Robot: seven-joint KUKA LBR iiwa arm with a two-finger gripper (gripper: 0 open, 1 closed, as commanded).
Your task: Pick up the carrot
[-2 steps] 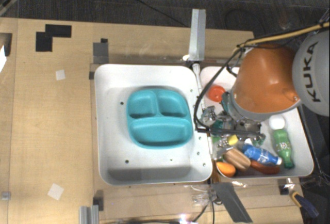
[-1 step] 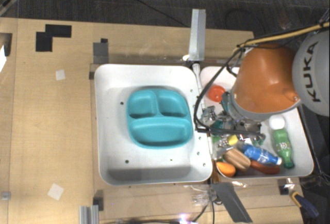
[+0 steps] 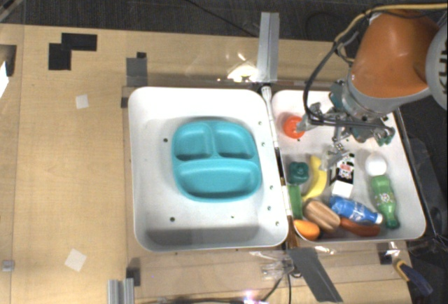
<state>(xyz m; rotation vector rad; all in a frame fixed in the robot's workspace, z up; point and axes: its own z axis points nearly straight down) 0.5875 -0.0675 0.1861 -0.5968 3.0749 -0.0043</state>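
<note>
Carrot [image 3: 306,228] apparently lying at lower left corner of right-hand bin [image 3: 315,101], pressed among other toys, well apart from gripper [image 3: 341,145]. Approach step, nothing grasped. Next: shifting down-frame and leftward, then descending. Reaching in from upper right, wrist pointing down; gripper's state impossible to tell.

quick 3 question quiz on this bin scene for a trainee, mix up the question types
1. True or false: the blue divided tray lies in the left bin.
2. Which item lies nearest the claw?
A. the green bottle
B. the small black and white box
C. the hot dog bun
3. Fill in: the orange carrot lies in the right bin's front ____ corner, as the camera sees it.

Key: 1 true; 2 B; 3 left
</note>
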